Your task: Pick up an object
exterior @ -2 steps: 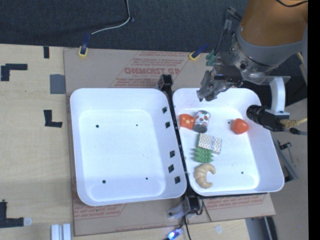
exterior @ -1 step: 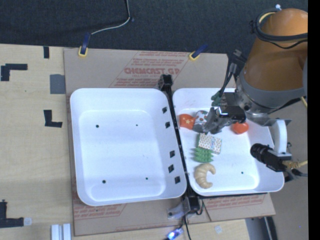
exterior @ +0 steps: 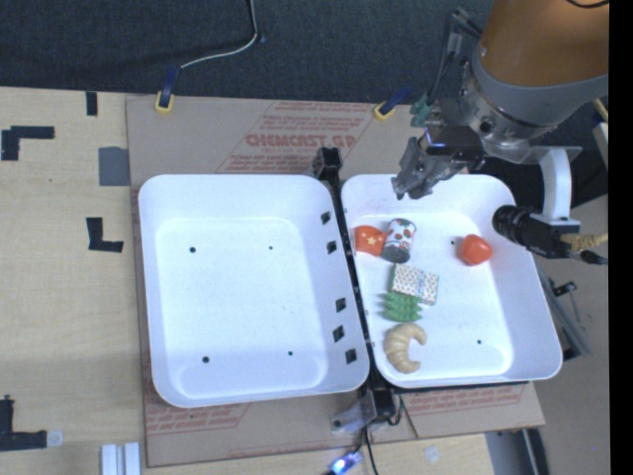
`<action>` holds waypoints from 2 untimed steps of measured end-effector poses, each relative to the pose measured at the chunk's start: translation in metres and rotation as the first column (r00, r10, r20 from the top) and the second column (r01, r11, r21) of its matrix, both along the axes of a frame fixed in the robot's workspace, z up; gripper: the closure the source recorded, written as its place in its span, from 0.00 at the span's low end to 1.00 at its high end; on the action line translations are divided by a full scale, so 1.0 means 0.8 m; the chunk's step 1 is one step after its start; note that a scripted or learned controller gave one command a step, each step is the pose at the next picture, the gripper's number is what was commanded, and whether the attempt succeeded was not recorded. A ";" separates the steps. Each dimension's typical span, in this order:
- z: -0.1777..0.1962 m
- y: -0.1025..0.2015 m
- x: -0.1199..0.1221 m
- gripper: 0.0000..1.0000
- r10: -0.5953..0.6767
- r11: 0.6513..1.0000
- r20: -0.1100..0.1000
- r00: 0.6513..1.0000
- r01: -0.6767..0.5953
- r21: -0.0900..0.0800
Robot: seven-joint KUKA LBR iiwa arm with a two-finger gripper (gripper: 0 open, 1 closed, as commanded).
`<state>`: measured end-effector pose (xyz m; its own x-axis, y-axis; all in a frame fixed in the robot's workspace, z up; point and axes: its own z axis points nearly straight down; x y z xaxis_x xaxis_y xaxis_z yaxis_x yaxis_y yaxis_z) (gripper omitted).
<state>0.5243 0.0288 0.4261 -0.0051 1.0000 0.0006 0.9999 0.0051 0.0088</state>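
the claw (exterior: 413, 181) hangs over the right bin's (exterior: 514, 364) far edge; i cannot tell its state. the small can (exterior: 400, 239) lies just at its 6 o'clock, long axis running 12 to 6.

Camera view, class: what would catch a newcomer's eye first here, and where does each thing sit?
The big arm with its orange band looms at upper right, its gripper hanging over the right bin's far edge. Next comes that bin's bright cluster: a red ball, a small can, a green toy and a croissant.
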 end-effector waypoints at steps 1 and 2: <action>-0.079 -0.032 -0.054 1.00 -0.008 1.000 -0.018 1.000 0.008 -0.002; 0.044 0.011 -0.010 1.00 0.000 1.000 0.002 1.000 0.000 0.000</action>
